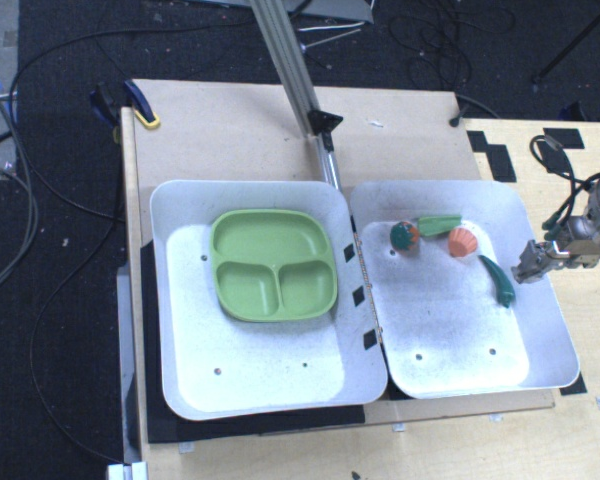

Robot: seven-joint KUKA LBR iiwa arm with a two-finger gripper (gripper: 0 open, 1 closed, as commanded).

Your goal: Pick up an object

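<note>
In the right bin (460,358), four small toys lie near its far edge: a round teal-and-orange piece (405,236), a flat green strip (439,225) just beside it, a pinkish-orange shell-like piece (463,242), and a slim curved teal piece (499,280) nearest the gripper (532,265). The gripper hangs over that bin's right rim, touching none of them; whether it is apart or together cannot be told. The left bin (260,368), matte white, holds a smooth green divided plate (275,265). Both bins sit on the pale wooden desk (230,128).
</note>
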